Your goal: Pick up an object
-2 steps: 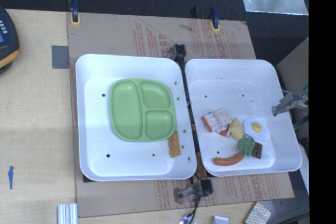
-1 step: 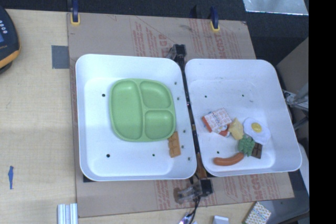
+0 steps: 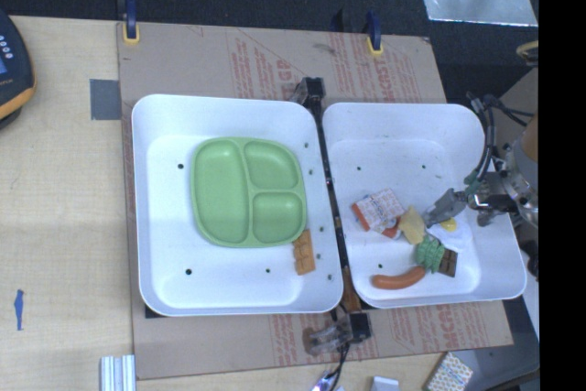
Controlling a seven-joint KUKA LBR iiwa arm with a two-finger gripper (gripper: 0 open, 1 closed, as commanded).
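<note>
Cardboard sheeting [image 3: 275, 59] is lying clamped over the wooden bench, holding two white bins side by side. Left bin [image 3: 156, 197] is carrying a green divided plate [image 3: 247, 192] and a small brown piece [image 3: 303, 253] beside it. Right bin [image 3: 385, 128] is keeping the loose pick candidates clustered low: a red-and-white packet [image 3: 377, 209], a sausage [image 3: 399, 279], a green toy [image 3: 428, 252]. Gripper [image 3: 446, 208] is reaching in from the right, angled down beside a yellow object [image 3: 411, 223]; whether it is spread or closed cannot be determined.

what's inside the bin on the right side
The right bin holds a sausage, a red-and-white packet, a yellowish piece and a green toy. The tool covers whatever lies beneath it.
</note>
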